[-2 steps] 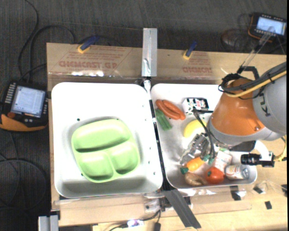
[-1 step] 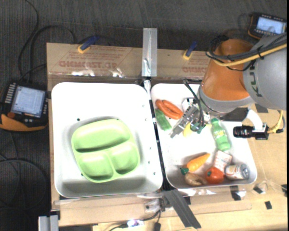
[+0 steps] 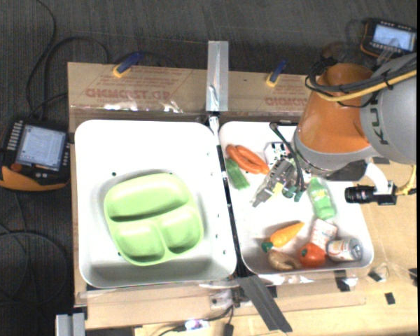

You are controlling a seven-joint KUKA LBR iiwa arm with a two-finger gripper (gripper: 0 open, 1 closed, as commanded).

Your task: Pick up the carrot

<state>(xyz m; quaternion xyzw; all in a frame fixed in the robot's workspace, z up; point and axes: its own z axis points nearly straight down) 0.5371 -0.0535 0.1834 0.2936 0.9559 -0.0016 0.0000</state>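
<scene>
The carrot [image 3: 288,233] is a short orange piece with a green stem end, lying in the lower middle of the right bin [image 3: 249,238]. My gripper [image 3: 269,189] hangs over the middle of that bin, pointing down-left, above and slightly left of the carrot and apart from it. Nothing shows in its grasp. The grey arm with its orange band [image 3: 334,121] covers the bin's upper right part.
Near the carrot lie a brown potato-like piece [image 3: 281,260], a red item [image 3: 312,255], a can [image 3: 344,249] and a small white carton [image 3: 323,231]. A green bottle [image 3: 321,199] lies right of the gripper. An orange-red long item [image 3: 246,158] and a green piece [image 3: 236,176] sit upper left. The left bin holds a green divided tray [image 3: 152,216].
</scene>
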